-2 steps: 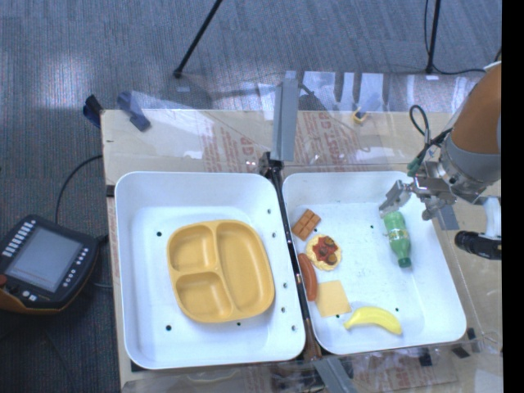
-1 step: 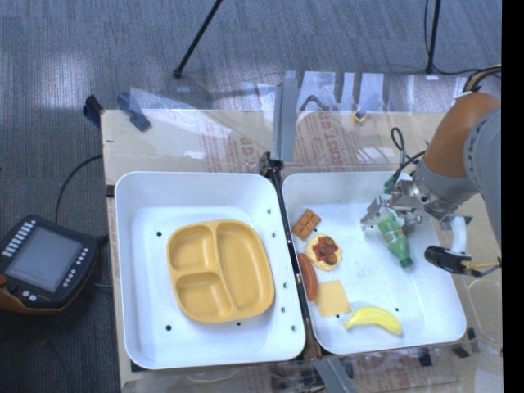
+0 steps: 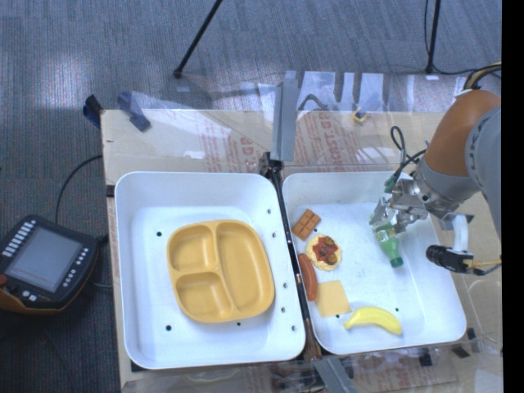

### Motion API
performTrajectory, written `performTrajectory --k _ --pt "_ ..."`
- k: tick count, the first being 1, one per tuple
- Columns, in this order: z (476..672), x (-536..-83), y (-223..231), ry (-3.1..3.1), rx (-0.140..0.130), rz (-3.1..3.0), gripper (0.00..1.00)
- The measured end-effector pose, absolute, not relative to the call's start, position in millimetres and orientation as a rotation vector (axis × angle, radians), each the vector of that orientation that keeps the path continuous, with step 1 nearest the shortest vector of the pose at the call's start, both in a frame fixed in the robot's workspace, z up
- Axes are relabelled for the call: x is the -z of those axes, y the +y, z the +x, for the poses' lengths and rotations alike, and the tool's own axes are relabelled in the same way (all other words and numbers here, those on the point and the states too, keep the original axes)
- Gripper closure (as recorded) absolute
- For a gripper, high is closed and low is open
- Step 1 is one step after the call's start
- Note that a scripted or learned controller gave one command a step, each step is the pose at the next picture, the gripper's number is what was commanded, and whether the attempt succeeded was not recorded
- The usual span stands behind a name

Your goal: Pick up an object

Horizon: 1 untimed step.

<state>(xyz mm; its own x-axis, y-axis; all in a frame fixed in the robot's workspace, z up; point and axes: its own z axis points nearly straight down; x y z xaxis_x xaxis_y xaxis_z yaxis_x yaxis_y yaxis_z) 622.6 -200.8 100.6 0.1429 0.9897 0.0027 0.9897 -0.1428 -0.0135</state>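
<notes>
Because the arm (image 3: pixel 463 150) reaches in from the right, it hangs over the right bin (image 3: pixel 438 301), where all the loose pieces lie, while the left bin (image 3: pixel 131 219), far across from the gripper, carries just a yellow divided plate (image 3: pixel 219 270). The gripper (image 3: pixel 393 218) sits low on a small green bottle (image 3: pixel 389 245), which shows between its fingers, so I judge them closed on it, though whether the grip is firm I cannot say. Further off to its left lie a sausage (image 3: pixel 308 276), a cheese slice (image 3: pixel 332 298), a banana (image 3: pixel 373 319), a little pizza (image 3: pixel 324 252) and a brown waffle (image 3: pixel 306 223), all untouched.
</notes>
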Motion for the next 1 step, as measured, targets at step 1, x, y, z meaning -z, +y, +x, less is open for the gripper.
performTrajectory --k 1 --pt "644.7 -177.5 -147.3 -1.852 -0.002 -2.534 1.0"
